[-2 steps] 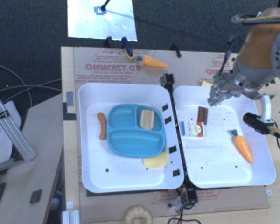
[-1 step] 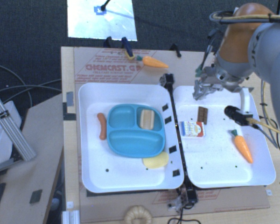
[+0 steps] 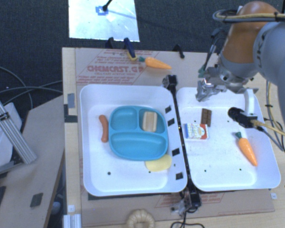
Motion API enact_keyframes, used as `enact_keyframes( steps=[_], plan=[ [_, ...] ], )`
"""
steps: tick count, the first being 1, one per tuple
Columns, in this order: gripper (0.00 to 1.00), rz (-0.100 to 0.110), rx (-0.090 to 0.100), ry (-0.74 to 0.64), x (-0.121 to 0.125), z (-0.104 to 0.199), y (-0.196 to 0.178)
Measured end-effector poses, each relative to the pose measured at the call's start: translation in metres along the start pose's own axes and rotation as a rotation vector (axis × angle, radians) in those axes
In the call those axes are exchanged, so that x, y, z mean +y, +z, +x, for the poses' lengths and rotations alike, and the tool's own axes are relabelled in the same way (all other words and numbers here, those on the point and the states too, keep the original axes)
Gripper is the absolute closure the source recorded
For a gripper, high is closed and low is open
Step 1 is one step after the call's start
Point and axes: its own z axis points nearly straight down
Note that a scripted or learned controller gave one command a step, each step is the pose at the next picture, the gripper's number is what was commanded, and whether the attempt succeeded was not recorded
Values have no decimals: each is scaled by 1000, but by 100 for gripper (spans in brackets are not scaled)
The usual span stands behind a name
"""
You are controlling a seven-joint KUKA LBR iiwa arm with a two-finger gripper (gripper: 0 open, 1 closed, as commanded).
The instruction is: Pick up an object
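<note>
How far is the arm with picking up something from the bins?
Done: the end effector hangs over the top edge of the right bin. In hand: nothing visible. Left: a grasp; the chocolate bar, card and carrot lie on the bin floor.

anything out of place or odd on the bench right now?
One carrot lies outside both bins, on the board behind the left bin. A yellow piece sits half under the blue plate. The rest lies flat inside the bins.

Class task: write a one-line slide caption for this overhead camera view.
Gripper hovers over the right bin, above a chocolate bar, small carton and carrot.
</note>
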Motion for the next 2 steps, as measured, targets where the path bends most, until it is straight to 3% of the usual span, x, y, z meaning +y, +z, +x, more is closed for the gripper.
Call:
enact_keyframes(
  steps=[1, 2],
  plan=[
    [100, -1, 0, 3, 9, -8, -10],
    [100, 2, 0, 4, 2, -8, -11]
  ],
)
